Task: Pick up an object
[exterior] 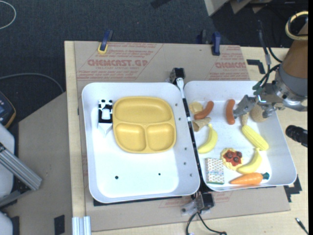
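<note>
The claw hangs over the far right of the right white bin; I cannot tell its state. A red plastic sausage lies just left of it and a yellow corn cob just nearer. In the left white bin sits a yellow divided plate.

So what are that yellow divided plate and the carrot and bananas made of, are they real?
The yellow divided plate looks like moulded plastic: one even colour, smooth rounded compartments, a soft sheen. The carrot and the bananas also look like plastic toy food: flat, uniform colour and slightly glossy skin with no blemishes. That is a guess from looks alone.
</note>
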Tool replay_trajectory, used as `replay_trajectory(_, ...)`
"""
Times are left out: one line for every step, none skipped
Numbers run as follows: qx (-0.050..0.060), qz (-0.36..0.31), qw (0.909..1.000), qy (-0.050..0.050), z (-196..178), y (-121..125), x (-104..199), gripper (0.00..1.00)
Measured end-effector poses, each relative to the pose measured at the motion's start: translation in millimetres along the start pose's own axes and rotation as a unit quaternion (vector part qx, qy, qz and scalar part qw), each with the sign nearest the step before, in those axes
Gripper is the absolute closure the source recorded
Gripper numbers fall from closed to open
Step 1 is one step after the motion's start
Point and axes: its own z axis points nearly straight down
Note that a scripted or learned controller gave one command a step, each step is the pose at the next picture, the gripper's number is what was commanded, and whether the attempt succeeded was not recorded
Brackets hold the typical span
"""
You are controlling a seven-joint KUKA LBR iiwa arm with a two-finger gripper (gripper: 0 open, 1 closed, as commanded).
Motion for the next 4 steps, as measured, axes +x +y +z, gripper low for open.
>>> replay_trajectory(-0.007, -0.001, 1.0000, -0.001, -6.9, 2.6, 0.2, 0.00)
replay_trajectory(-0.003, -0.002, 1.0000, 0.000, 47.1, 12.4, -2.3, 0.00)
replay_trajectory(-0.003, -0.002, 1.0000, 0.000, 96.9, 22.1, -2.2, 0.00)
replay_trajectory(-0.003, -0.001, 1.0000, 0.000, 146.6, 21.9, -1.4, 0.00)
